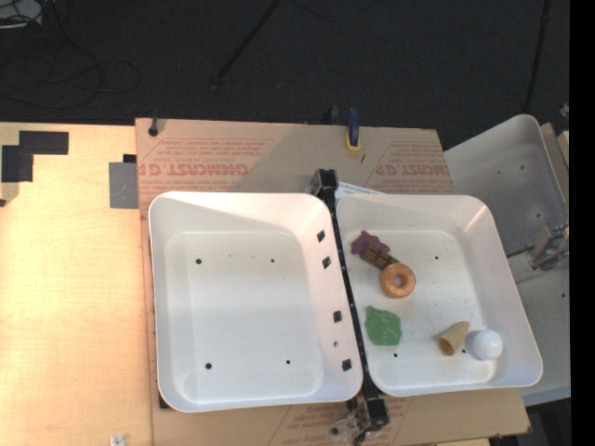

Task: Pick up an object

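Note:
The right bin (pixel 483 226) holds several small objects. A purple toy (pixel 369 245) lies at its upper left, touching a brown piece (pixel 381 259). Just below them rests a tan doughnut ring (pixel 398 281). A flat green leaf-shaped piece (pixel 382 326) sits near the bin's left wall. At the lower right lies an ice-cream cone toy, its tan cone (pixel 453 338) touching a white ball (pixel 483 345).
The left bin (pixel 177 240) stands beside the right one, joined by black clips along the shared wall (pixel 337 282). Both rest on a cardboard sheet (pixel 242 161) on the wooden bench. A grey metal plate (pixel 521 170) lies at the right.

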`<state>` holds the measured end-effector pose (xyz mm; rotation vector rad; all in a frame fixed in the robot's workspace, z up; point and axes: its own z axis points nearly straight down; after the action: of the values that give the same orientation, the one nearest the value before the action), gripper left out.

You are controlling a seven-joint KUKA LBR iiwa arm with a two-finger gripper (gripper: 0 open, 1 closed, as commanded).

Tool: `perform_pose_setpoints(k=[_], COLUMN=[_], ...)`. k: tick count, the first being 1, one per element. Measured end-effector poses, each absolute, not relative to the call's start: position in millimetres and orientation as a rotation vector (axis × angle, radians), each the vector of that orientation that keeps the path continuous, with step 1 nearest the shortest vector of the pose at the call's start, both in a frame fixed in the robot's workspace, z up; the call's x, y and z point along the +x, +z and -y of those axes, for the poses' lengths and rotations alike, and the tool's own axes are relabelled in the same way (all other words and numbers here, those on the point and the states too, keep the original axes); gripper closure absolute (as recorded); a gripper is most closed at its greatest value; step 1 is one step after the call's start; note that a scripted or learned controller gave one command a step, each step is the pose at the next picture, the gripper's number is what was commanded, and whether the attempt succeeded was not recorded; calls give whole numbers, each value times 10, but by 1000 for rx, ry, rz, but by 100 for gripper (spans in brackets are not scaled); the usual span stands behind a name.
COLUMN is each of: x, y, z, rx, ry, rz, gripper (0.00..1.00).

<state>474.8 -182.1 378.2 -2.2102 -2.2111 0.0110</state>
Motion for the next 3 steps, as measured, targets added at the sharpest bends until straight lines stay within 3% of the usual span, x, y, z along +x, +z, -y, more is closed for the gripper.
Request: perform_pose_setpoints(k=[1,2,3], x=[4764,4898,4756], y=[4653,2899,3707], z=[2122,1926,1942], rx=[-2228,-2208,-2224], ry=[-2,12,-2], rz=[2226,2212,2225], gripper=[100,100,100])
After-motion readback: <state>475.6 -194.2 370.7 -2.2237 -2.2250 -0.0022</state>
